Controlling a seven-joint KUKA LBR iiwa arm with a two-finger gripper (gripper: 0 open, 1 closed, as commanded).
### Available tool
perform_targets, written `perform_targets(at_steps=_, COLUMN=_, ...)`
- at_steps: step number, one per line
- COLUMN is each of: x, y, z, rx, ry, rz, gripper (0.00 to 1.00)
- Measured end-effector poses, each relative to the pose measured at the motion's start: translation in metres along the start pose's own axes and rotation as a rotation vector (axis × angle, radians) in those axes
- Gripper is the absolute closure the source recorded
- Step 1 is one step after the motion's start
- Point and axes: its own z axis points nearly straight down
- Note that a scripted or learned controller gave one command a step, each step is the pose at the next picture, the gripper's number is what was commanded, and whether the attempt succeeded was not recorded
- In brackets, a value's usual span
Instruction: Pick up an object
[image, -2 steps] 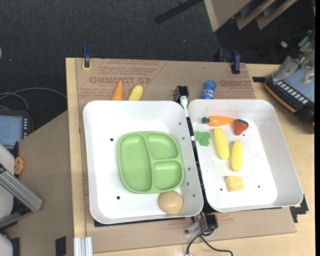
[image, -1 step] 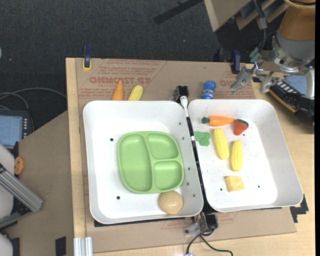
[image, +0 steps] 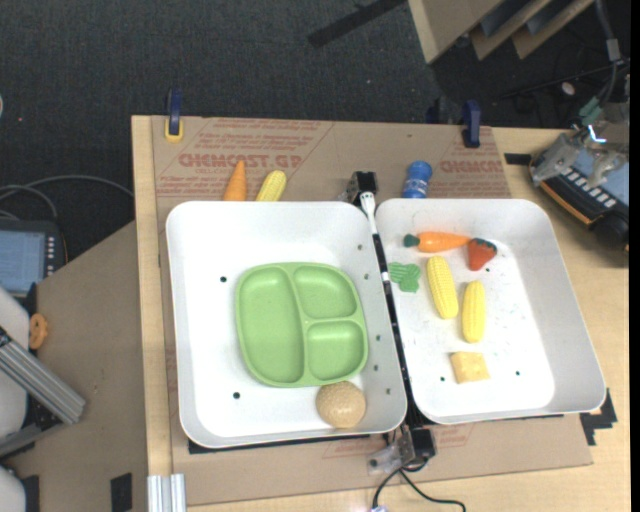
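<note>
Perhaps the arm (image: 588, 172), a grey bulk at the far right edge.

Two shallow white bins sit side by side: the left bin (image: 200, 300) and the right bin (image: 540, 320). One green divided plate (image: 300, 322) and one tan round bun (image: 342, 404) lie in the left one. The right one has two corn cobs (image: 441, 286) (image: 473, 310), one carrot (image: 443, 241), one red strawberry (image: 481, 254), one green leafy piece (image: 404, 275) and one yellow cheese block (image: 469, 367). Above the bins, on the board: one more carrot (image: 235, 182), one more yellow cob (image: 271, 186), one blue bottle (image: 417, 180)
</note>
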Motion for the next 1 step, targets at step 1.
perform_targets(at_steps=1, x=0.0409, y=0.0010, z=0.0260, rx=0.007, ry=0.009, rz=-0.011, gripper=0.00)
